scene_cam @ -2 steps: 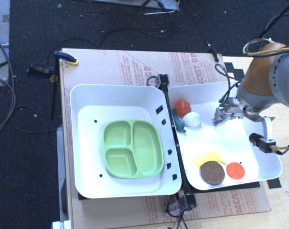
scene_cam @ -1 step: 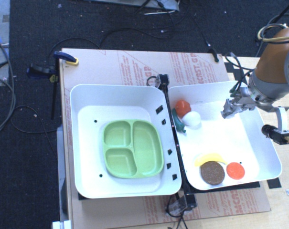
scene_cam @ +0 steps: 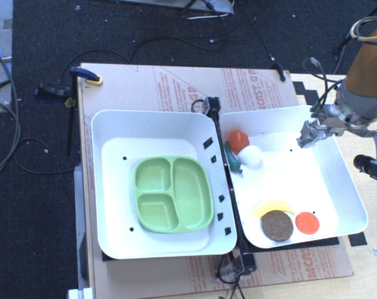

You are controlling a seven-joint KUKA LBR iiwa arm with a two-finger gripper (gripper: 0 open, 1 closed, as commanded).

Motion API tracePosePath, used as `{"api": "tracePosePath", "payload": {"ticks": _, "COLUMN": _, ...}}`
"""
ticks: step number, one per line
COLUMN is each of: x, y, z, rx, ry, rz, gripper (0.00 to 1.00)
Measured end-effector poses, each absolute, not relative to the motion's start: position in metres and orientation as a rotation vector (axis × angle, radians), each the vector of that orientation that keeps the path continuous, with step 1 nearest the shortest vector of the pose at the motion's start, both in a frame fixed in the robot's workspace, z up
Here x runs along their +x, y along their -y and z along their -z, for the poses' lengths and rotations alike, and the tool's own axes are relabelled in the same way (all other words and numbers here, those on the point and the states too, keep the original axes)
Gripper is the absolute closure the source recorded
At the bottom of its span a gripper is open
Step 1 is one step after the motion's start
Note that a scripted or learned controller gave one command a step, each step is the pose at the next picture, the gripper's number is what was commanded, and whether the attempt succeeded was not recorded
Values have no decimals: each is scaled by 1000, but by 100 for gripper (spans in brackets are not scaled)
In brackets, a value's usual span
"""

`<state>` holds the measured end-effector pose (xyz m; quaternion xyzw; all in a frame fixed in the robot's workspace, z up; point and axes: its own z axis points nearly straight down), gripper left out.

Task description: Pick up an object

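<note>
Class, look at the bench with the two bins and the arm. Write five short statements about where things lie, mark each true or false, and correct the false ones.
1. The green tray lies in the left bin. True.
2. The brown disc lies in the left bin. False: it lies in the right bin, at its near edge.
3. The orange disc lies beside the brown disc. True.
4. The gripper holds the white ball. False: the ball lies in the bin, apart from the gripper.
5. The tray has one compartment. False: it has three.
</note>
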<state>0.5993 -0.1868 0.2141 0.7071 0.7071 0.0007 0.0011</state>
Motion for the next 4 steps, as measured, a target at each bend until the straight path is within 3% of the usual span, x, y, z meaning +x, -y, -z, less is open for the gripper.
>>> {"api": "tracePosePath", "payload": {"ticks": 1, "x": 600, "y": 187, "z": -238, "rx": 2220, "ry": -2220, "rz": -2, "gripper": 100}}
{"api": "tracePosePath", "payload": {"ticks": 3, "x": 602, "y": 78, "z": -217, "rx": 2218, "ry": -2227, "rz": -1, "gripper": 100}}
{"api": "tracePosePath", "payload": {"ticks": 4, "x": 604, "y": 24, "z": -230, "rx": 2217, "ry": -2227, "rz": -2, "gripper": 100}}
